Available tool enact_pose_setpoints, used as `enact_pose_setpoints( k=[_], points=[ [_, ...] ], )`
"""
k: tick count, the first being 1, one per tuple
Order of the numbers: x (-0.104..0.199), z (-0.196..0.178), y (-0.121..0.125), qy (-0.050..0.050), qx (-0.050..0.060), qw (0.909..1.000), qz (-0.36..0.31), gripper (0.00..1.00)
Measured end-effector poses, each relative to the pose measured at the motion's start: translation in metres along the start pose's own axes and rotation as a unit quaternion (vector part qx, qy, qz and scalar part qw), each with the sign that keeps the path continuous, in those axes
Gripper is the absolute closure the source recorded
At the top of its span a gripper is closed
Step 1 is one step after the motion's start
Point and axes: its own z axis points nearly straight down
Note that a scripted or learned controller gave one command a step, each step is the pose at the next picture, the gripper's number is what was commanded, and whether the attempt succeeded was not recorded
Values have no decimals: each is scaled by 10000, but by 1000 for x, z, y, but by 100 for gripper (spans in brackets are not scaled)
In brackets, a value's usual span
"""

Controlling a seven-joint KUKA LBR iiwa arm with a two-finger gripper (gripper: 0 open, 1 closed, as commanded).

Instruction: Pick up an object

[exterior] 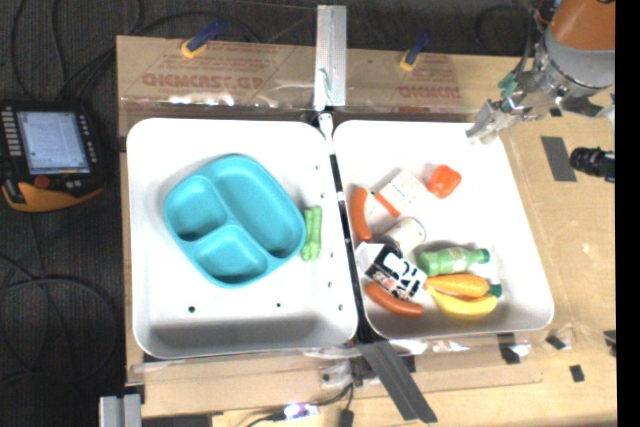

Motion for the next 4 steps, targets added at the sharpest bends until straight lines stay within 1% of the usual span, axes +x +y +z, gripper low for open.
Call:
enact_pose_setpoints(
  k=[1,2,3,4],
  points=[
    [-50,4,31,-1,-4,9959,-905,100],
    [8,46,-1,20,0,9953,-969,100],
    [-21,56,36,1,-3,9911,-1335,100],
    [-42,102,-16,18,-2,9960,-894,100]
  ],
)
